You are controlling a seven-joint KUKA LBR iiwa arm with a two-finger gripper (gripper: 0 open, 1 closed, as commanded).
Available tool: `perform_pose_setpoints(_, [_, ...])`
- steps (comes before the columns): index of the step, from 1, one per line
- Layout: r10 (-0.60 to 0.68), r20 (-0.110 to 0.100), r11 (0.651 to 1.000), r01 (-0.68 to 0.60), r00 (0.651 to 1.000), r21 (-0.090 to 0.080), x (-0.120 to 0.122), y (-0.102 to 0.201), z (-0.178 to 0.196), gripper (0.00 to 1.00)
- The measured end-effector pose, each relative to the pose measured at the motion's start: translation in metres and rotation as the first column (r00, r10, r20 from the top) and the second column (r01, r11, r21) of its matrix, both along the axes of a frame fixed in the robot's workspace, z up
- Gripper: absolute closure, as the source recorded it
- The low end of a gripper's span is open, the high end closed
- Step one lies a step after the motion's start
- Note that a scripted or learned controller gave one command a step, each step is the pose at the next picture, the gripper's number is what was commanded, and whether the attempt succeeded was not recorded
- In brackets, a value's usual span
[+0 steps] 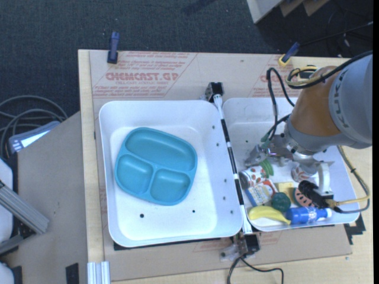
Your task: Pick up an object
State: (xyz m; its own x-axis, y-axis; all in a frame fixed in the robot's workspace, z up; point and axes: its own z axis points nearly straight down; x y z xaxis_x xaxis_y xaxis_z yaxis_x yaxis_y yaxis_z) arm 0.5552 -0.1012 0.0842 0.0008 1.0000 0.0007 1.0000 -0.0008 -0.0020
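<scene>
Jaws [267,149] are hanging low over the right bin [249,111], and we cannot tell how far apart they are standing or whether anything is between them. We are seeing the arm [331,108] reaching in from the right, its orange band bending down toward the wrist. Just below the jaws, the objects are lying piled at the bin's near end: a banana [267,215], a blue marker [309,216], a green ball [280,200]. A blue divided plate [156,165] is lying in the left bin [118,218] on the surface [177,76].
</scene>
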Motion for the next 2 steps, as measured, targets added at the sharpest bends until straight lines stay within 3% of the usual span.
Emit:
perform_pose_setpoints(1, [-0.001,0.002,1.000,0.001,1.000,-0.001,0.001,0.000,0.010,1.00])
perform_pose_setpoints(2, [0.002,0.005,1.000,-0.002,1.000,0.000,0.083,0.053,0.101,1.00])
